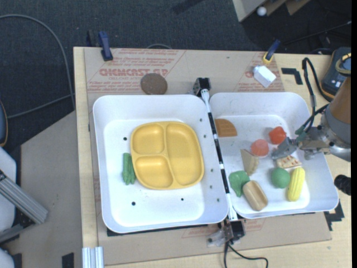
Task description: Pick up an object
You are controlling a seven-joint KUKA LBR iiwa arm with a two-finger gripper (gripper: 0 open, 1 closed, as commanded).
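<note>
Fingers (285, 149): low in the right bin, near its right wall, just above the cracker; cannot tell if apart or together, too small and blurry.
Arm (337, 127): grey, reaching in from the desk's right edge.
Right bin (262, 100): white and shallow, on the right half of the desk, full of toy food.
Cracker (289, 162): small, pale and square-ish, right under the fingers; cannot tell if touching.
Red tomato (277, 134): toward the far right of the bin, just up from the fingers.
Pink ball (259, 147): just left of the fingers.
Green ball (280, 177): toward the near right corner of the bin, touching the corn.
Corn (295, 183): yellow, lying by the right wall.
Bread roll (255, 195): tan, by the near wall.
Green pepper (239, 181): just left of the roll, by the left wall.
Cheese wedge (249, 161): pale, in the middle of the bin.
Orange slice (225, 128): flat, in the far left corner of the bin.
Left bin (106, 149): white, on the left half of the desk.
Yellow plate (166, 154): three parts, in the middle of the left bin.
Green bean (129, 168): just left of the plate, touching its edge.
Brown disc (153, 84): on the desk, beyond the left bin.
</note>
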